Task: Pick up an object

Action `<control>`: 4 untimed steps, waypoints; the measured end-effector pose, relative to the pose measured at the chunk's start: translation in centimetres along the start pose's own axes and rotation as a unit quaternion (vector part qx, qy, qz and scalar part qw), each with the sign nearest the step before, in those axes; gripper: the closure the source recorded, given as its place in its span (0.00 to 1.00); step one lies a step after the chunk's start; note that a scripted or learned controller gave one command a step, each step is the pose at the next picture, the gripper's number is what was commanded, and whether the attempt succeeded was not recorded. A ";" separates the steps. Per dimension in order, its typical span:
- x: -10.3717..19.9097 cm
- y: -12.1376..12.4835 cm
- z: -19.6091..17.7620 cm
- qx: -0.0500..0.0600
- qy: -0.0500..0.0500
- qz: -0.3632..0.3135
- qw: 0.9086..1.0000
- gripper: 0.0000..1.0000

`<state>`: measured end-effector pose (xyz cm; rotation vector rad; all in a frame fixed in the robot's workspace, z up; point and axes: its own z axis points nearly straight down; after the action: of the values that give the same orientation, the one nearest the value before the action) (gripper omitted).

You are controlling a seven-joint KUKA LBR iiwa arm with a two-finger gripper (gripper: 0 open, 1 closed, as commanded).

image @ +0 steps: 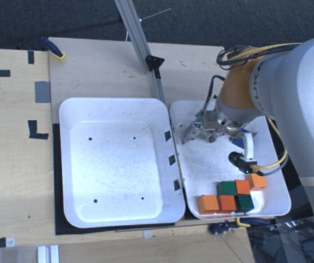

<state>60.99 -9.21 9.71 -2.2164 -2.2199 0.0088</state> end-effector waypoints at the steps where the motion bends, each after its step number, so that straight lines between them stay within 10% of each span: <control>1: 0.1 0.1 -1.3 -0.002 0.001 -0.001 1.000 1.00; 4: 1.1 0.0 -16.6 -0.006 0.000 0.000 1.000 1.00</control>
<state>61.08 -8.12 26.33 -2.2219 -2.2271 -0.0052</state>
